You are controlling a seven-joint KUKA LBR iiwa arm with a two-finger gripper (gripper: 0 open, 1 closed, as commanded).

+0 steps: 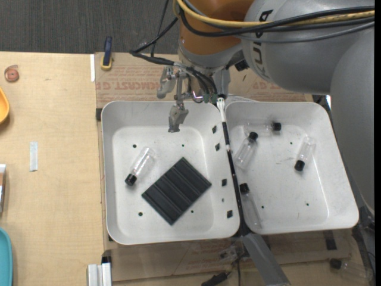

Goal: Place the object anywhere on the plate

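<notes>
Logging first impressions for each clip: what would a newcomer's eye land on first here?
The big grey arm with its orange band dominates the top right, its pincer hanging over the far side of the left bin. Next comes the dark ribbed plate lying in that bin, with a clear vial just left of it. More clear vials lie scattered in the right bin.

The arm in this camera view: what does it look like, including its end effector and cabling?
The arm is smooth grey with dark KUKA lettering and an orange band above the wrist. Black and yellow cables loop across it. The end effector is small, grey metal and narrow.
</notes>
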